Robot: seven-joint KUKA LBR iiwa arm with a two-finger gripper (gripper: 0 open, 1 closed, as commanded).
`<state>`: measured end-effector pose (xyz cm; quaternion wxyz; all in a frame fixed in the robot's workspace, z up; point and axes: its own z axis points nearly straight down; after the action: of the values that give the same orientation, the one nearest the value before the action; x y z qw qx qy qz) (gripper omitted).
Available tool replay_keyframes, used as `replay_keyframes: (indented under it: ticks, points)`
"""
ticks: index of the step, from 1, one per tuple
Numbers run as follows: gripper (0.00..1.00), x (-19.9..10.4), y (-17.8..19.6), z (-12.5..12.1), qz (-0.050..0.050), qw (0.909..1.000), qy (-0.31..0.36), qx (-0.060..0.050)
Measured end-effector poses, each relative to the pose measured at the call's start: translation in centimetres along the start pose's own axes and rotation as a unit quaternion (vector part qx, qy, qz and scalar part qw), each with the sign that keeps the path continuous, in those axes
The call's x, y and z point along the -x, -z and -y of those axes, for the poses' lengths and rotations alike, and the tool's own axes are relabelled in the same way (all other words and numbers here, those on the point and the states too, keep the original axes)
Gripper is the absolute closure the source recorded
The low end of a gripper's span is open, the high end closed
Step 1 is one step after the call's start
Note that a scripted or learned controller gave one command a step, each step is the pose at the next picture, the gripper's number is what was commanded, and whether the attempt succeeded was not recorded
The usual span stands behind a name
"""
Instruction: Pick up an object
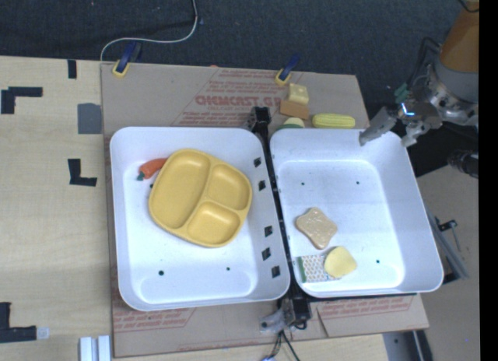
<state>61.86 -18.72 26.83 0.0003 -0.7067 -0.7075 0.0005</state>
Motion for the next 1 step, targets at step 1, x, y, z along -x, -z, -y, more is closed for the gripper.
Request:
replay_keyframes:
  ticks: [1]
  points:
    - [0.0,-4.03,-8.21,5.65,-0.002,1.0,0.0,-0.005]
